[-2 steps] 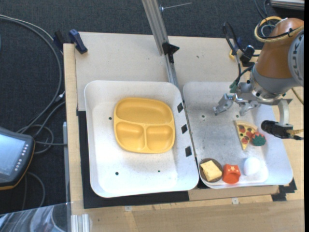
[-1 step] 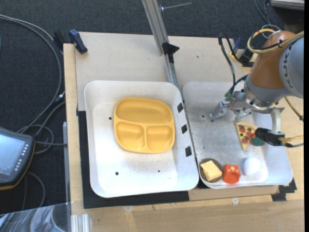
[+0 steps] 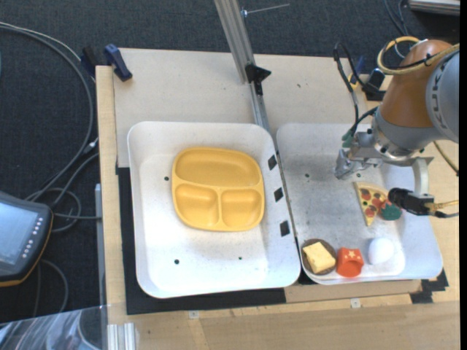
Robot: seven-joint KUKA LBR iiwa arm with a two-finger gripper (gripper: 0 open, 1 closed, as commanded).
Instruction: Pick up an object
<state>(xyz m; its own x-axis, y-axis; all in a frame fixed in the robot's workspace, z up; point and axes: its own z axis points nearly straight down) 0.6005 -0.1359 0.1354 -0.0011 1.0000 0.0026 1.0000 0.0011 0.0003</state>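
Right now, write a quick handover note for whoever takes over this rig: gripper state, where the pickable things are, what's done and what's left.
Gripper: hovering over the upper part of the right white bin, nothing seen between its fingers; whether they are open or shut cannot be told.
Right bin: toy pizza slice by the right wall, with a small green piece beside it; along the near edge sit a yellow cheese-like block, a red-orange toy block and a white ball.
Left white bin: yellow three-compartment plastic plate.
Done: no pick visible.
Left: descend on one object, grasp and lift.
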